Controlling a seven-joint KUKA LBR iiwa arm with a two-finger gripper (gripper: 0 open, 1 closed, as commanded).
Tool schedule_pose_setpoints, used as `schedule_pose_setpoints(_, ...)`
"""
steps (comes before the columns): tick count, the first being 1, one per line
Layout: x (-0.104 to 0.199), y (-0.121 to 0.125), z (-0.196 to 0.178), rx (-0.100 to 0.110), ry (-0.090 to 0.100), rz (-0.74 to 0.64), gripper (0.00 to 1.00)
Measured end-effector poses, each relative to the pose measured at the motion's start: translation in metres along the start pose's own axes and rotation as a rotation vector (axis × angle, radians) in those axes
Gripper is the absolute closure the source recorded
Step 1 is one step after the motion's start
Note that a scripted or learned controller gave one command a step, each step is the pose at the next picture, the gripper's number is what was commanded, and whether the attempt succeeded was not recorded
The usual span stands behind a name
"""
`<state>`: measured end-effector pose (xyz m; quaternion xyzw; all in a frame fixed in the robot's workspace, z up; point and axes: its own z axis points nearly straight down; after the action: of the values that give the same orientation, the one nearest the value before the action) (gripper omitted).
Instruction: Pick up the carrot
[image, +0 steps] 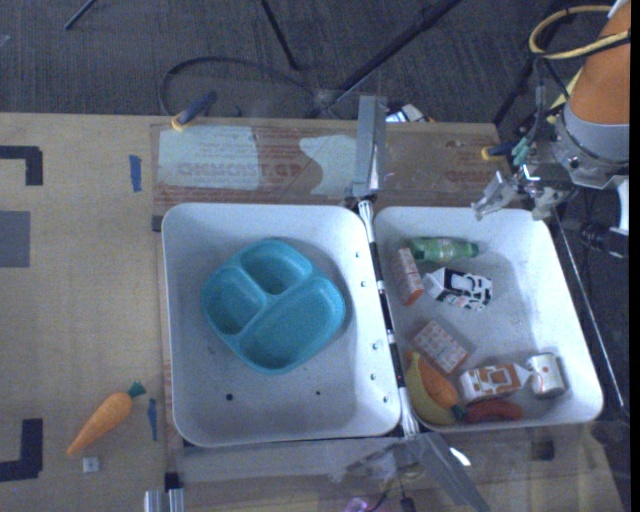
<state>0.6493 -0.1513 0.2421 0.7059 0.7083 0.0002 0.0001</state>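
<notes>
Pale desk (80, 300) carried your two bins; one carrot (437, 382) sat in the right bin (520, 300) against a banana (425, 402), another carrot (102, 421) lay outside. Whether the jaws (517, 196) were clenched, you couldn't tell.

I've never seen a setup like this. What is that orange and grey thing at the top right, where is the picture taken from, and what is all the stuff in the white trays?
The picture comes from one camera fixed above the bench, looking down at a slant. The orange and grey thing is a robot arm reaching in from the right; its gripper hangs over the far edge of the right bin, with nothing visibly held. The left bin holds a blue divided plate. The right bin holds toy groceries: a green bottle, a small black-and-white carton, a banana with a small carrot lying on it, and some little boxes and cans. Another toy carrot lies outside the bins on the bench, near left. The job is to pick up a carrot.
</notes>
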Motion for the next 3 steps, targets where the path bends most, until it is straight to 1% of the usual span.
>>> schedule_pose_setpoints(1, 0.008, 0.010, 0.004, -0.003, -0.002, -0.124, 0.00)
schedule_pose_setpoints(2, 0.009, 0.011, -0.008, -0.007, -0.005, -0.126, 1.00)
schedule_pose_setpoints(3, 0.009, 0.011, -0.008, -0.007, -0.005, -0.127, 0.00)
